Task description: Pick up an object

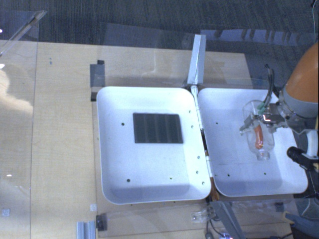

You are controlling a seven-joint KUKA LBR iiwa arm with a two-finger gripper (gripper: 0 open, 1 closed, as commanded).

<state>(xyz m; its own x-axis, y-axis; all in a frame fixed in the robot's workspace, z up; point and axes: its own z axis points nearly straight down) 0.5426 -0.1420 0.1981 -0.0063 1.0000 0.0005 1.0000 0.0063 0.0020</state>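
Clear plastic bottle [259, 133], orange insert: right bin [224, 168], long axis near-vertical in view, cap end toward lower edge. Gripper [262, 115] at its upper end; finger spread indiscernible. Left bin [114, 148]: dark ribbed pad [157, 128].

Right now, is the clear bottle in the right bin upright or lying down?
Lying down: the clear bottle stretches lengthwise across the right bin's floor, beneath the gripper.
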